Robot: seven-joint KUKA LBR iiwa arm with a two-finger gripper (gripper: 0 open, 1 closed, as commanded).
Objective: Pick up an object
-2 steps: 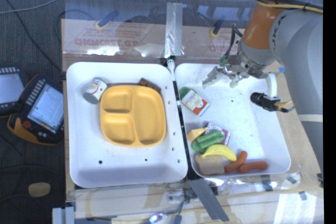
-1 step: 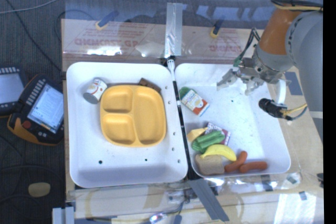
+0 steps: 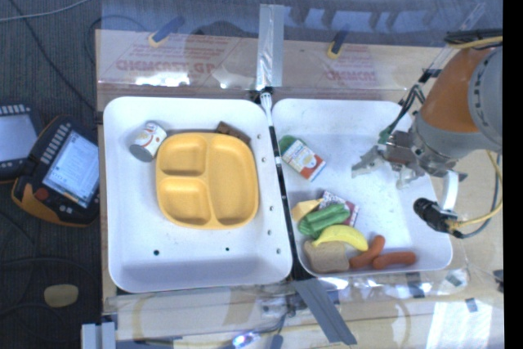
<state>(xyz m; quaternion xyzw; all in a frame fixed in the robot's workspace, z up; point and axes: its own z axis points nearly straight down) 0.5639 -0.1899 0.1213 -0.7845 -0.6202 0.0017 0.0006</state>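
A: Nearest the camera was the arm [image 3: 466, 94], grey with its orange band, reaching in from the right over the right bin [image 3: 359, 114]. Start from the gripper.

B: The gripper [image 3: 391, 166] hung above the bare right half of that bin. Its fingers [image 3: 365, 165] looked spread, with white floor between them, and nothing was held.

A: What lay closest to it?

B: A stretch of bare floor, then the carton [image 3: 303, 158], red and white with a green top, near the bin's left wall. Toward the front lay a cluster: a packet [image 3: 341, 207], a green pepper [image 3: 324, 218], a banana [image 3: 343, 237], a bread piece [image 3: 327, 257] and two sausages [image 3: 384, 259], mostly touching or overlapping.

A: And further out?

B: In the left bin [image 3: 122, 257], a yellow tray [image 3: 206, 179] with three compartments, a small can [image 3: 148, 140] tipped against its upper left corner, and something dark [image 3: 224, 128] at its back edge, too small to name. A pendant [image 3: 57, 172] sat on the floor to the left.

A: Which step, by your reckoning?

B: The approach, I judged: nothing was yet chosen or touched. The carton lay alone, so it seemed the cleanest target. The next move called for travel left, alignment across its narrow side, then descent. The cluster risked a grasp on two things at once.
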